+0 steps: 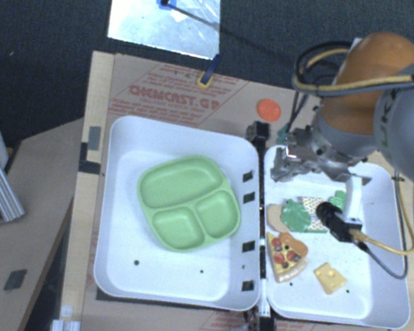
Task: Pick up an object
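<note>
Two bins: white, side by side on the bench; the left bin (110, 262) holds a green tray (189, 202), the right bin (372, 300) holds the small toys.
Pizza: a toy slice (286, 257) near the right bin's left wall, at mid-depth; long axis runs roughly up and down the view, narrow tip toward the near edge, wide crust end toward the far side.
Pizza look: orange-yellow with red spots and a tan crust.
Cheese: a small yellow wedge (329, 278) lying flat to the right of the pizza, apart from it.
Leafy toy: a dark green ruffled piece (295, 215) just above the pizza, with a pale checked scrap (311, 205) beside it.
Tan piece: a small round-ended shape (274, 217) at the leafy toy's left; what it is cannot be made out.
Tray look: light green, three compartments, tilted in the bin.
Arm: grey with an orange band (374, 70), reaching in from the right above the right bin's far end.
Gripper: (289, 166) over the far left corner of the right bin; its fingers are lost in dark metal clutter, so their state cannot be told.
Cut off: the arm's upper part leaves the view at the right.
</note>
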